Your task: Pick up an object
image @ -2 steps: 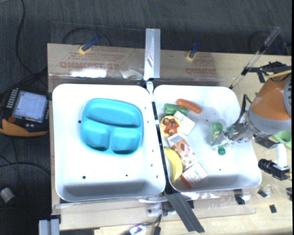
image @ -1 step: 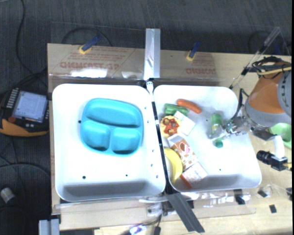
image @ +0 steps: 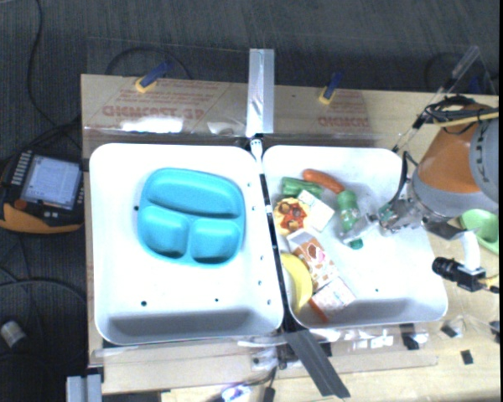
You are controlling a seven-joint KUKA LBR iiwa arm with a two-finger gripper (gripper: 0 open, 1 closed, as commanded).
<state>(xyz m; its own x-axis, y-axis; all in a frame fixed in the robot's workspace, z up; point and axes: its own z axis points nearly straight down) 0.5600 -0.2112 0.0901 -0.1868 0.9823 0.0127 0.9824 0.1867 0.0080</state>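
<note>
At the near edge of the right bin (image: 419, 304), a banana (image: 297, 280) and small food packets (image: 317, 262) lie untouched. Farther in, a green bottle (image: 348, 213) lies just left of the gripper (image: 384, 219), which sits low inside the bin; whether it is spread or pressed together cannot be told. Nothing looks lifted, so the pick seems not yet done. The left bin (image: 117, 300) holds a blue divided tray (image: 191, 214).

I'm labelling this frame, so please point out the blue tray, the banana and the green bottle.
blue tray (image: 191, 216): camera view, on the ridge between its compartments.
banana (image: 298, 280): camera view, on its yellow middle.
green bottle (image: 348, 214): camera view, on its body.
</note>
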